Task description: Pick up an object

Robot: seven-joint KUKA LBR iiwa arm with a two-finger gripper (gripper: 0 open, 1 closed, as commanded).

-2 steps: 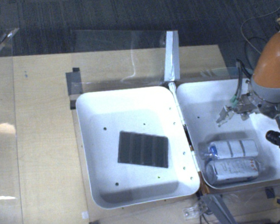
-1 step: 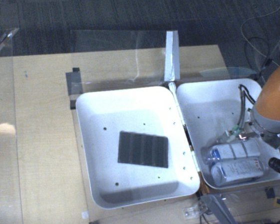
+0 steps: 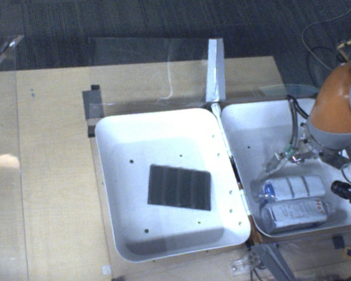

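Two plastic bottles [image 3: 294, 201] are lying side by side in the right bin [image 3: 249, 125], below the pincer [image 3: 289, 156]; its grip cannot be told. A dark ribbed pad [image 3: 179, 187] is resting in the left bin [image 3: 119, 174] on the pale wooden bench [image 3: 50, 201], bordered by dark carpet [image 3: 117, 11].

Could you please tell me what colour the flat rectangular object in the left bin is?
The flat rectangular object is dark grey, nearly black, with faint lengthwise ridges, seen in the camera view.

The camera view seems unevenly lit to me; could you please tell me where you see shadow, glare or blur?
In the camera view, a soft shadow lies along the left bin's near wall; pale reflections streak the clear panel at left; the bottles in the right bin look slightly soft; the dark pad stays crisp.
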